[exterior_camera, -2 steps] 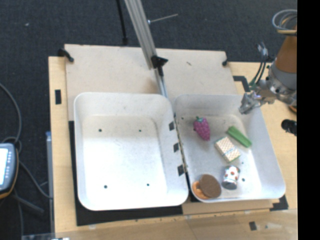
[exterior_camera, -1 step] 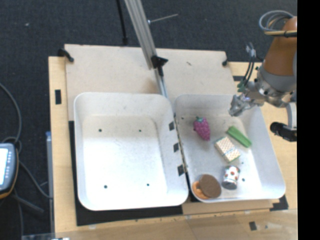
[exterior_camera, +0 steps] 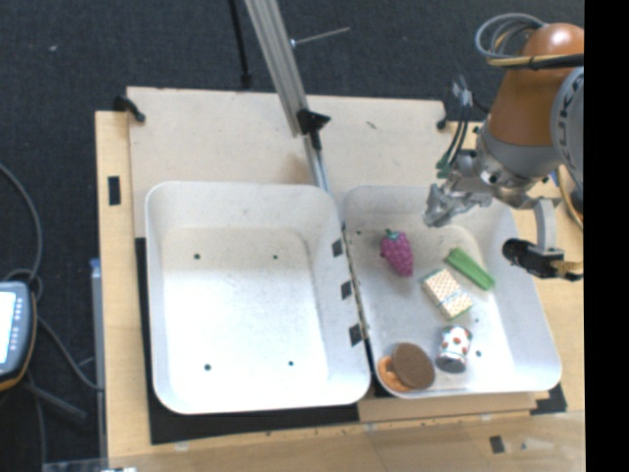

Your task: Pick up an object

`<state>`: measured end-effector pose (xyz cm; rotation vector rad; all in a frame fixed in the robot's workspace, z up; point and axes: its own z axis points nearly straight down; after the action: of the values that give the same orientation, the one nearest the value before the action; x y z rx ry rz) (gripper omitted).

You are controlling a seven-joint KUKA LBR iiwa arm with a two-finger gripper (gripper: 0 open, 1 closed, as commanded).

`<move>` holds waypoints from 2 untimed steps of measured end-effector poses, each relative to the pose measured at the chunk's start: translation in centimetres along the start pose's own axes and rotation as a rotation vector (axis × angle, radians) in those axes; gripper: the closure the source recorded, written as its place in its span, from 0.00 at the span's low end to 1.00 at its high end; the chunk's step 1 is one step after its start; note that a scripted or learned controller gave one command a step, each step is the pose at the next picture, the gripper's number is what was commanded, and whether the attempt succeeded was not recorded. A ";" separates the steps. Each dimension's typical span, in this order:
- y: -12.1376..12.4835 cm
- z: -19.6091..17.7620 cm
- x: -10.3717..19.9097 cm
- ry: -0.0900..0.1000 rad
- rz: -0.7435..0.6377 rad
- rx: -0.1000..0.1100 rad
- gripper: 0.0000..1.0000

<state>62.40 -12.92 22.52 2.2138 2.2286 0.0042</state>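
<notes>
My gripper (exterior_camera: pixel 439 209) hangs over the back of the right bin (exterior_camera: pixel 526 323), above and to the right of a purple bunch of grapes (exterior_camera: pixel 397 253). Nothing shows between its fingers. A green block (exterior_camera: pixel 470 268) lies to the right of the grapes, with a tan checked block (exterior_camera: pixel 446 292) just in front of it. Near the front edge sit a small white-and-red can (exterior_camera: pixel 454 347) and a brown round disc (exterior_camera: pixel 412 365) on an orange piece.
The left bin (exterior_camera: pixel 246 293) stands beside the right one, divided from it by a shared rim. A slanted metal pole (exterior_camera: pixel 285 67) rises behind the bins. A wooden bench (exterior_camera: pixel 216 136) surrounds both.
</notes>
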 end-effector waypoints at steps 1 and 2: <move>-0.8 0.7 5.2 -0.001 0.001 0.002 1.00; -1.1 -0.9 10.4 0.000 -0.001 -0.001 1.00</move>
<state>61.26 -2.57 23.41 2.2126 2.2286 0.0059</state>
